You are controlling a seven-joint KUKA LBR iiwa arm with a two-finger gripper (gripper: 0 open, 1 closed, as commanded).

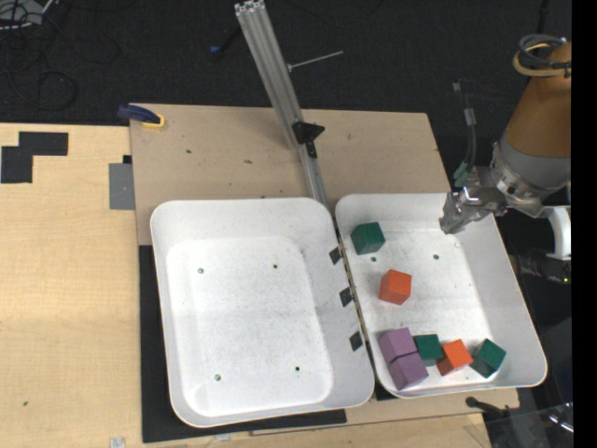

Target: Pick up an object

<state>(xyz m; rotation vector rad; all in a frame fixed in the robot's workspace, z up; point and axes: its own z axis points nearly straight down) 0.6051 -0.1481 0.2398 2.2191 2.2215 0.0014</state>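
The right bin [485, 259] holds several blocks. A green cube [367, 237] lies near its back left corner and an orange-red cube [395, 287] sits near its middle. Along the front edge lie a purple block [402, 357], a small green block [429, 347], an orange block [455, 355] and a green block [488, 357]. My gripper [454, 217] hangs over the back right part of this bin, well apart from every block, with nothing seen in it. Its fingers are too small and dark to read.
The left bin [187, 241] stands beside the right one, with black clips [345, 297] along the shared edge. A slanted aluminium bar [275, 73] rises behind the bins. A blue and yellow clamp [140, 115] lies at the bench's back left.
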